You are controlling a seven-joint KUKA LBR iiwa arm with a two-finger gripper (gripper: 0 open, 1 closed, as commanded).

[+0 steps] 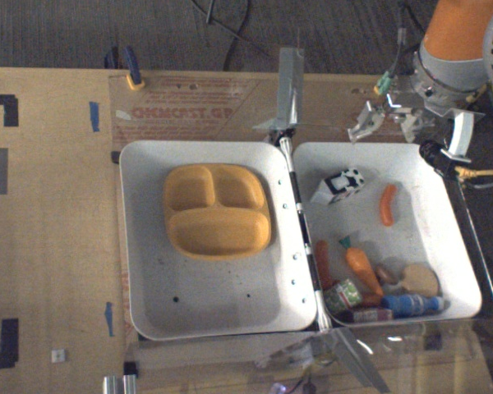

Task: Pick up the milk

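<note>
Arm (460, 31) cut off by the top and right edges; only the orange band and grey wrist in frame. Gripper (376, 120) small and blurred, finger spacing unreadable. Low in the right bin (452, 220), a green packet (343, 295), blue bottle (411, 304) and brownish lumps (411, 279) overlap; labels illegible, shapes partly hidden behind one another

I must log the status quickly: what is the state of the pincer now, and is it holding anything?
Pincer: open, holding nothing, above the far rim of the right bin; the milk carton lies in that bin, apart from it.
</note>
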